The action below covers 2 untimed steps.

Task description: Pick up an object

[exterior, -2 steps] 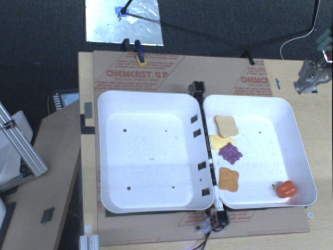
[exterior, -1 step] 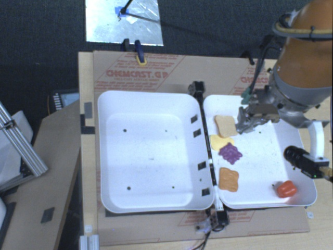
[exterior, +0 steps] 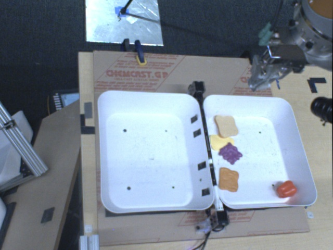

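The right bin (exterior: 291,139) holds several small objects along its left side: a tan slice (exterior: 226,125), a yellow piece (exterior: 218,142), a purple cluster (exterior: 230,153) and an orange slab (exterior: 228,179). A red-orange object (exterior: 285,189) lies near the bin's front right corner. My gripper (exterior: 260,79) hangs above the bench just behind the right bin's back rim, well above and away from the objects, with nothing seen between its fingers.
The left bin (exterior: 104,139) sits beside the right one, joined by black clips along the shared wall (exterior: 200,134). A shiny metal sheet (exterior: 123,13) lies at the back. A blue and yellow clamp (exterior: 139,53) stands on the cardboard base.
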Each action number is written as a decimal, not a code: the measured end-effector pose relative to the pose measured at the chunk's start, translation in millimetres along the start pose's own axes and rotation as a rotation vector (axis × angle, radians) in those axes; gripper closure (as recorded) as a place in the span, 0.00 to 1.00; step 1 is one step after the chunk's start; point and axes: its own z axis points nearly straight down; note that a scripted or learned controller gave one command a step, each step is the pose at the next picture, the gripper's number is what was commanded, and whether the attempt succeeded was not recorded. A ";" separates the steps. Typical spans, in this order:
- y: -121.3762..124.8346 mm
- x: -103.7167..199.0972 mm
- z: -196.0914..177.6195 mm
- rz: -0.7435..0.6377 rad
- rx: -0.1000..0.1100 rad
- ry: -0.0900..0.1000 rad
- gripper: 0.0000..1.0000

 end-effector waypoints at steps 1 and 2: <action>-1.7 63.9 75.1 -0.001 0.025 -0.004 1.00; 15.9 116.2 7.4 0.001 0.013 0.000 1.00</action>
